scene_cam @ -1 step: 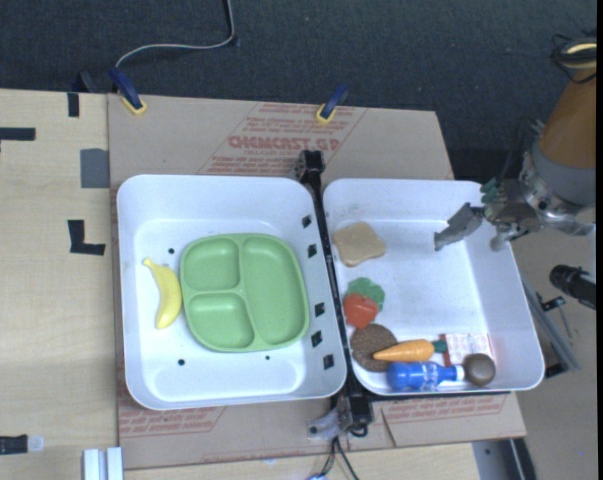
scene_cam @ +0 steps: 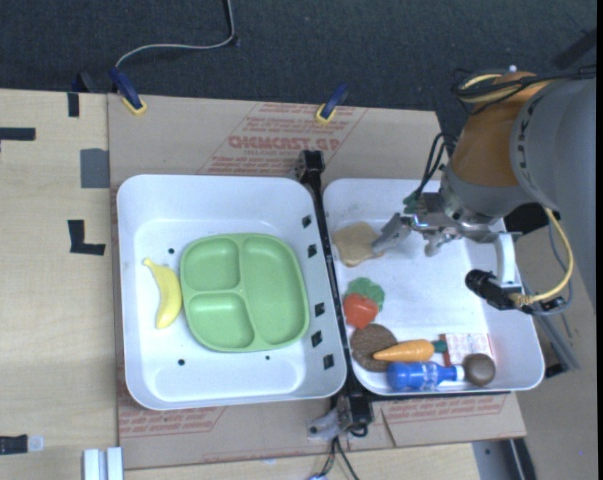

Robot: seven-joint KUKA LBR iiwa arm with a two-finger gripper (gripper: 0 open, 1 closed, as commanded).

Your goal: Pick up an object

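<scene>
My gripper hangs over the upper part of the right bin, its two fingers spread open with nothing between them. Its left fingertip is right beside a tan, flat piece that lies against the bin's left wall. Below it lie a red fruit with a green top, a brown round cookie, an orange carrot, a blue bottle, a brown ball and a small red-and-white box.
The left bin holds a green divided plate and a yellow banana. A black divider runs between the bins. The arm's orange band and a cable loop hang over the right bin's right side.
</scene>
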